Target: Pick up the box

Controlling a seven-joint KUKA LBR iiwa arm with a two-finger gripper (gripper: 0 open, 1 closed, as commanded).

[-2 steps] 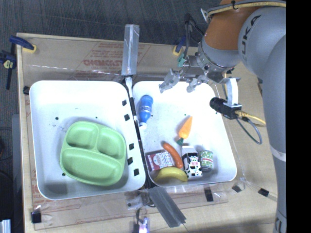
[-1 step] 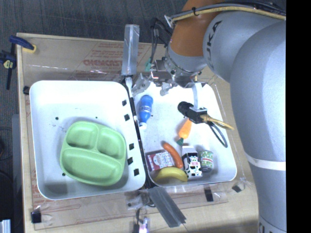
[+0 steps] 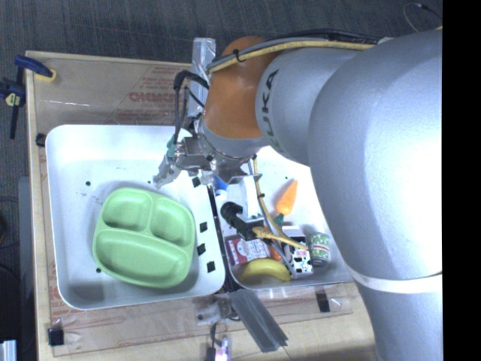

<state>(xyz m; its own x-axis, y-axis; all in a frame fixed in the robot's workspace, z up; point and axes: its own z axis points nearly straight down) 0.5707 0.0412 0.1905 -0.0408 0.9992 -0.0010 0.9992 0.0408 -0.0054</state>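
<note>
Dark red box [image 3: 242, 251] lying in right bin [image 3: 331, 275], crowded by banana [image 3: 264, 271] in front, small can [image 3: 319, 248] and orange carrot-like piece [image 3: 286, 195] nearby. Green divided plate [image 3: 145, 236] in left bin [image 3: 64, 171]. Gripper [image 3: 167, 168] above left bin; finger state cannot be told.

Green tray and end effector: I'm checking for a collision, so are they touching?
Apart. The camera view shows bare white bin floor between the green tray and the end effector, which sits above the tray's upper edge.

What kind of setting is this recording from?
Probably a robotics lab bin-picking bench: a grey arm reaches over two white bins, with a green divided tray in one and a banana among clutter in the other.
</note>
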